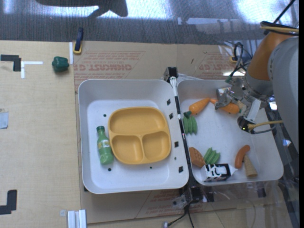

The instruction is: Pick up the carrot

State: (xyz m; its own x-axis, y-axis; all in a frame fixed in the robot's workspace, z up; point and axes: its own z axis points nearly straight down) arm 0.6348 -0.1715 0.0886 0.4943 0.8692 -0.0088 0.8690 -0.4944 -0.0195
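From my screen I see a tabletop (38,141) of pale tan board, with a sheet of brown cardboard (123,63) bearing mirrored red lettering spread under the bins. Black brackets (12,61) sit near the left edge. Beyond the far edge runs a dark grey ribbed floor (142,27), striped with bluish-white patches of light (199,1) and crossed by soft shadows.

The table (38,141) is a light wood-coloured board, with a sheet of printed cardboard (123,61) spread under two white bins. The left bin (90,175) and the right bin (268,167) sit side by side, touching. At the far left lies a green pepper (60,64), beside a yellow-and-blue clip (78,42).
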